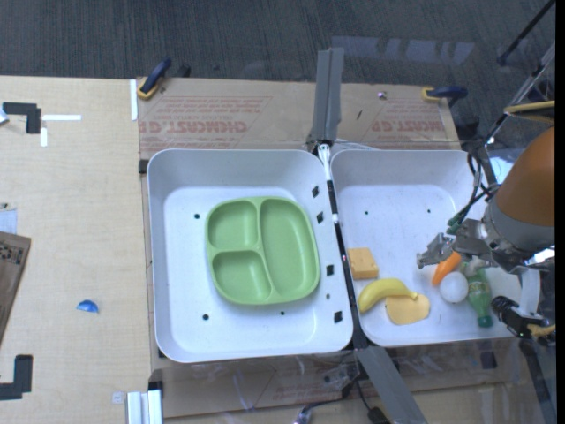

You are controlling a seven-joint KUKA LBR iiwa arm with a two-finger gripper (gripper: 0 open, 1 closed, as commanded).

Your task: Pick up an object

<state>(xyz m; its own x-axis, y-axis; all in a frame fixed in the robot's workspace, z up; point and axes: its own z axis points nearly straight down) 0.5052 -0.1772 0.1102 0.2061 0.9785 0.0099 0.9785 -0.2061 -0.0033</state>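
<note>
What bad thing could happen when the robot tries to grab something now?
The gripper sits over a crowd: the orange carrot, white egg and green bottle nearly touch, so it might nudge one aside or pinch two. The egg looks round and could roll away.

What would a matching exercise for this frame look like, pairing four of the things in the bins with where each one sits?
Things:
1. green divided plate
2. banana
3. orange block
4. white ball

Places:
A. in the right bin, close to the divider, just above the banana
B. in the left bin, near its middle
C. in the right bin, by the gripper, beside a carrot
D. near the front edge of the right bin, next to a flat yellow piece

Pairs: 1-B, 2-D, 3-A, 4-C
</note>
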